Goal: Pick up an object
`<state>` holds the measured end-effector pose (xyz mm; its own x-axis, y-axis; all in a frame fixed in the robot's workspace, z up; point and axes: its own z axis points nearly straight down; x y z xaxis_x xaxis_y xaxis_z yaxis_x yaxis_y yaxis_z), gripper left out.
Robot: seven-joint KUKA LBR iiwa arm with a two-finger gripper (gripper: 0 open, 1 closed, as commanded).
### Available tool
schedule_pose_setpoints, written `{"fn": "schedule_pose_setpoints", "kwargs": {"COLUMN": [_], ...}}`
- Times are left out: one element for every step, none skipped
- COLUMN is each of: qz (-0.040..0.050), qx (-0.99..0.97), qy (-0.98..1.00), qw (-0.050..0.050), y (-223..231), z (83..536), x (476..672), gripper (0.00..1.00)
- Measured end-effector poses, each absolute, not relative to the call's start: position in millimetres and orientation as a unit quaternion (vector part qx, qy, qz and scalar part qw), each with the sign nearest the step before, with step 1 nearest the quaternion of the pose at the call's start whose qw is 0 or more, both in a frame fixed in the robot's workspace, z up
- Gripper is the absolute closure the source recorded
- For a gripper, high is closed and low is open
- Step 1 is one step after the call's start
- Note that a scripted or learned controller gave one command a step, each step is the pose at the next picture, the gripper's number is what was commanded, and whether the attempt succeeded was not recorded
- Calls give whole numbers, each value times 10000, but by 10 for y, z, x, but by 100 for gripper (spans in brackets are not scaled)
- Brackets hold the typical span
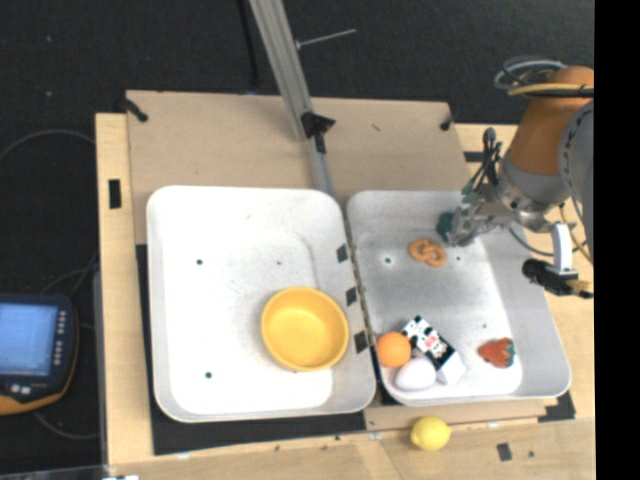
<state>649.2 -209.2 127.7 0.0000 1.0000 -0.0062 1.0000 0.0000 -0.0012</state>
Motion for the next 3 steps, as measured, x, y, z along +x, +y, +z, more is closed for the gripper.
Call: {"fn": "schedule_pose_setpoints", "kwargs": {"qz": [27,21,14], "qx": [7066,7057,7047], "qy": [7076,7085,7096], "qw": [37,24,3], "y": [-2121,-2131,-1573], "z": [1921,2296,2405], "x": [6555,6567,6386], "gripper": [100,100,100]}}
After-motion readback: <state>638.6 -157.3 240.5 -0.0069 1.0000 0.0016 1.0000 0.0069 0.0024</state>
